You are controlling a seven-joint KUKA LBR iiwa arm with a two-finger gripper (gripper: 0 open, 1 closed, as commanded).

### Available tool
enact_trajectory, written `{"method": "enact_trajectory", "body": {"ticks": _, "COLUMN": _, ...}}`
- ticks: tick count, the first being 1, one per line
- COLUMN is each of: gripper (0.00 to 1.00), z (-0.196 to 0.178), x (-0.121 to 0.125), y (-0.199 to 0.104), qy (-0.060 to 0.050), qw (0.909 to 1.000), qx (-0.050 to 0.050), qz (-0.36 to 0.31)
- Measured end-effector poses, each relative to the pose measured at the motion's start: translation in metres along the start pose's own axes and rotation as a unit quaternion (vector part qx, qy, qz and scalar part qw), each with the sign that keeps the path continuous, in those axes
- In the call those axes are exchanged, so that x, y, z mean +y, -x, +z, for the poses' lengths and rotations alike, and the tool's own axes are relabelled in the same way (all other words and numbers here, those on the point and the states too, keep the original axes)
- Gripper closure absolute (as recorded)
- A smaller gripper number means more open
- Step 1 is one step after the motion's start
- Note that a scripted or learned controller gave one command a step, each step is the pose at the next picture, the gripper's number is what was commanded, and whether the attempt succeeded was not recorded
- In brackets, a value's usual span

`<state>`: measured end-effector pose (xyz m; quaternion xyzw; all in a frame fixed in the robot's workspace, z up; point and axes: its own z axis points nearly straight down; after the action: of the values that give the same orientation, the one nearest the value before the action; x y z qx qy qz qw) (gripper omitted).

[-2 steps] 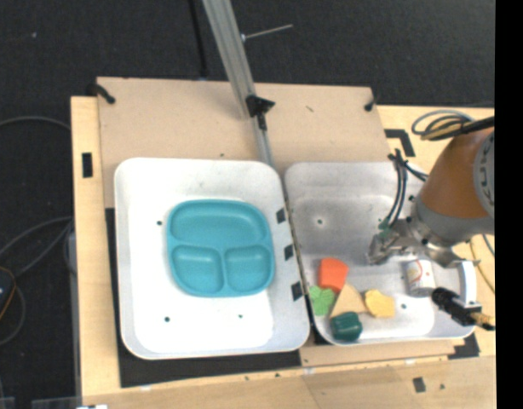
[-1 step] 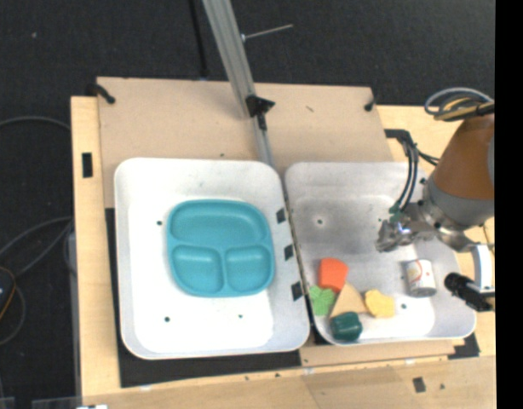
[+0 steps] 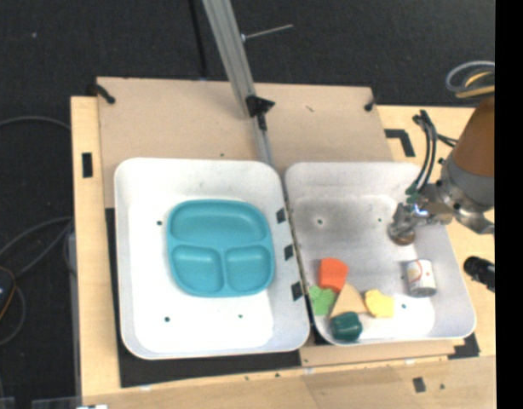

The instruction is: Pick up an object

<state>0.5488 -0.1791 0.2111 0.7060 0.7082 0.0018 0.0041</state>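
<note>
Lying sideways, small can, axis left-right.

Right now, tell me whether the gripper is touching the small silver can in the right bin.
Apart. The camera view shows bare white bin floor between the gripper and the small silver can, which lies below it nearer the bin's front.

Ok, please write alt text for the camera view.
The tool hangs over the right bin, above a small cluster of objects and a little can. The left bin holds a teal divided plate.
</note>
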Motion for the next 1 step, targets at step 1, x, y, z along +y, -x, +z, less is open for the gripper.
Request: {"method": "enact_trajectory", "body": {"ticks": 1, "gripper": 1.0, "z": 0.0047, "x": 0.0171, "y": -0.0479, "qy": -0.003, "qw": 1.0, "qx": 0.002, "qz": -0.002}}
